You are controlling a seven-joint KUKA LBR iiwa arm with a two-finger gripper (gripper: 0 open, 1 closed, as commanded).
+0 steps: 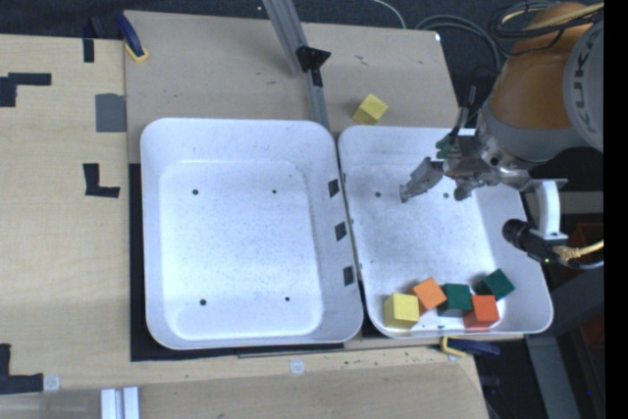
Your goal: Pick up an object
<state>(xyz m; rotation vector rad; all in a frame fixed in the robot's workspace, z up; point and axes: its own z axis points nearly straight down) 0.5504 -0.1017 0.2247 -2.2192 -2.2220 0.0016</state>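
The gripper (pixel 432 180) hung over the upper middle of the right bin (pixel 392 240), its two fingers spread apart with nothing between them. The blocks lay well away from it, bunched in the bin's near corner: a yellow block (pixel 401 309), an orange block (pixel 429 292), a green block (pixel 457 297), a red-orange block (pixel 484 310) and a dark green block (pixel 498 285), several touching. Another yellow block (pixel 371 108) sat outside on the bench (pixel 216 64), just beyond the bin's far rim. The risk looked plain: with the blocks packed together against the wall, a finger could land on a neighbour or strike the rim, pushing pieces aside and closing on nothing. The left bin (pixel 235 231) stood alongside.
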